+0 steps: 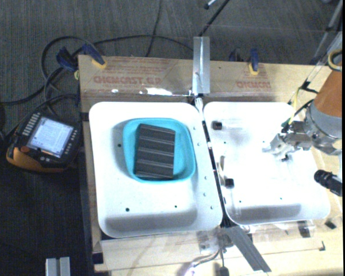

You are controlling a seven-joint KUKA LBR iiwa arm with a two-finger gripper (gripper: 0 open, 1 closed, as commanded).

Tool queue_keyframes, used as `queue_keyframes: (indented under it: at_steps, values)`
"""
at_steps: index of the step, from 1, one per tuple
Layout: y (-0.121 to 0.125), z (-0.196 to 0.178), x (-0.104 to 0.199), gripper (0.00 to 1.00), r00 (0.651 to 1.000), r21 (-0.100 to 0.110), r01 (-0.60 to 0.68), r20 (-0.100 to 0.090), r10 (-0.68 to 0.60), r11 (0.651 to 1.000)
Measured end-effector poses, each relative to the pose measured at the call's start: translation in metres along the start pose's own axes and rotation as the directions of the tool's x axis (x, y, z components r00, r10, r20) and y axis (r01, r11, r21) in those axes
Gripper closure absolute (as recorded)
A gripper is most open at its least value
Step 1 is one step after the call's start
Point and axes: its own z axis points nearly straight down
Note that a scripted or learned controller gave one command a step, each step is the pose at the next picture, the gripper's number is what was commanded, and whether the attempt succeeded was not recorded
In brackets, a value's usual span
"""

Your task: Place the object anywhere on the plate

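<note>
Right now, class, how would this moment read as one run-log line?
object: dark ridged block lying on blue plate | bin: left bin | hand: over right bin, apart from block

This is looking like a robotics lab. A teach pendant is lying on grey carpet, its cables trailing beside the clamped plywood desk.

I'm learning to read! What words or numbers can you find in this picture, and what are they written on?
Red print on the left wooden board behind the bins: blurred, maybe "DIGICAST", not certain.
Red print on the right wooden board: too blurred to read.
Lit screen of the handheld pendant on the floor: too small to read.
</note>
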Motion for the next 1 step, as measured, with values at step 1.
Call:
queue_keyframes:
  at_steps: [1]
  values:
    - [0.0, -0.0001, -0.0001, 0.0, 1.0, 0.0, 0.0, 0.0, 0.0, 1.0]
